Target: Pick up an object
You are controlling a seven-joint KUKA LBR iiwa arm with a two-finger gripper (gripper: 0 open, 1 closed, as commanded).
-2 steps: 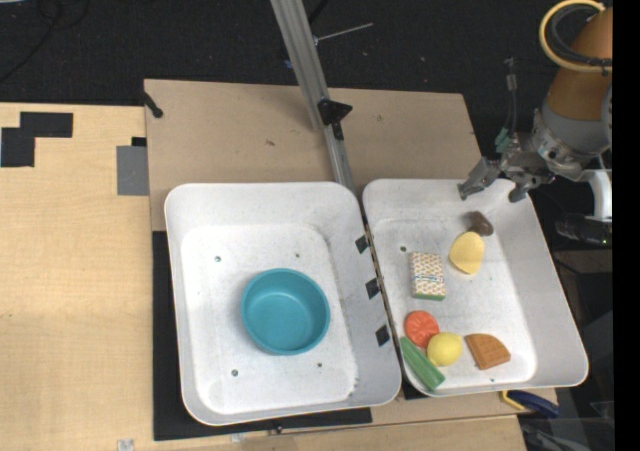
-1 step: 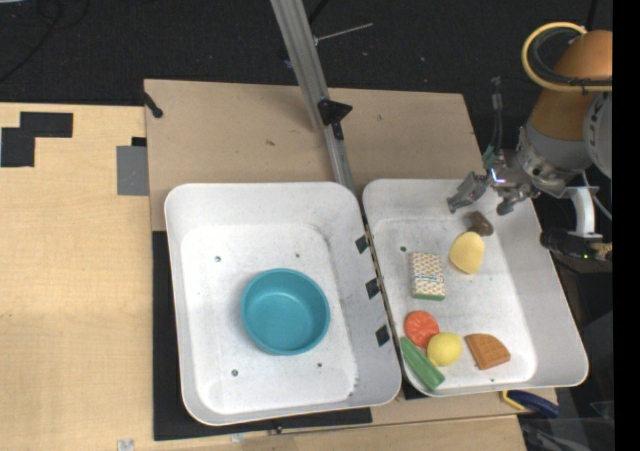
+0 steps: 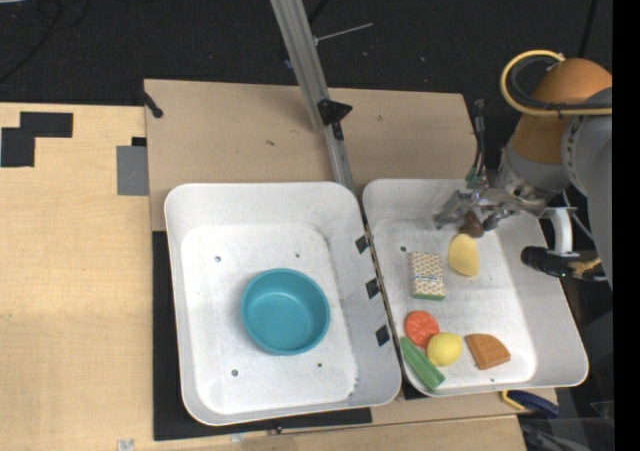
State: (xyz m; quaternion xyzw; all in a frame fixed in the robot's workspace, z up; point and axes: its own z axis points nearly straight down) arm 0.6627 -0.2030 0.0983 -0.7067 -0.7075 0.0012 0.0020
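Here the gripper (image 3: 478,211) hangs near the right bin's (image 3: 545,339) far rim, just above a smooth yellow lemon-shaped object (image 3: 463,256); its grip state is unreadable. Open floor lies rightward.

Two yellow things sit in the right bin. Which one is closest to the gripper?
The pale yellow lemon-shaped piece, just below the gripper. The other, a brighter yellow ball, lies near the bin's front edge between the red tomato and the brown piece.
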